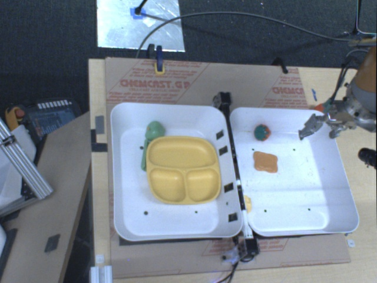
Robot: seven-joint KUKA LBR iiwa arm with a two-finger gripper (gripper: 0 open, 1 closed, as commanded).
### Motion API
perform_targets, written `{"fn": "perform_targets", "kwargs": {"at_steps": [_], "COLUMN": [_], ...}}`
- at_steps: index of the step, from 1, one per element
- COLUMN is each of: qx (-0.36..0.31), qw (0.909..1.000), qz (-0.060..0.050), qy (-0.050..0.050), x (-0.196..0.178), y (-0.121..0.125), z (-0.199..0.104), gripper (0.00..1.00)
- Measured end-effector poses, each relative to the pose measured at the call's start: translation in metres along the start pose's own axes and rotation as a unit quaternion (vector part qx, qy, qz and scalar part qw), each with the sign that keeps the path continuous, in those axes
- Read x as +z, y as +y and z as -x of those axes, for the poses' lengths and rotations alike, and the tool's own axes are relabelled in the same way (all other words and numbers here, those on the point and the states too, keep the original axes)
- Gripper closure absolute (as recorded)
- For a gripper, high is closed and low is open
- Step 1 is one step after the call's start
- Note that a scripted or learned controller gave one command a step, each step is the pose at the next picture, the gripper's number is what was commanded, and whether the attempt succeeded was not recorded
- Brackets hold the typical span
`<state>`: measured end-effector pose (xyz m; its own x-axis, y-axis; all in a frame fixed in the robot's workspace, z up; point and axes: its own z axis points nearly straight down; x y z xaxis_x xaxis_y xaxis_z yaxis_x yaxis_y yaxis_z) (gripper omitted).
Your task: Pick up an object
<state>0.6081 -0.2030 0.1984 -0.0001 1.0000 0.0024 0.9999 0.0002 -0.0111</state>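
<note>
In the right bin [330, 217] lie a small green and red ball [261, 132] near the back left and a flat orange piece [265, 161] just in front of it. My gripper [320, 131] hangs over the right bin's back right part, to the right of the ball and apart from it. Its fingers [306, 128] stand open with nothing between them. The grey arm with its orange band [366, 75] comes in from the right edge.
The left bin [126, 217] holds a yellow divided plate [182, 170] with a green object [153, 131] behind it. A small yellow bit [247, 203] lies by the divider between the bins. Cables run across the dark floor behind the bench.
</note>
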Motion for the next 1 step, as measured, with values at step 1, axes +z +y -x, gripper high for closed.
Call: {"fn": "perform_targets", "kwargs": {"at_steps": [1], "qx": [-0.002], "qw": [1.0], "qz": [0.006], "qy": [-0.001], "x": [-0.0079], "y": [0.003], "z": [-0.0007], "gripper": [0.0]}}
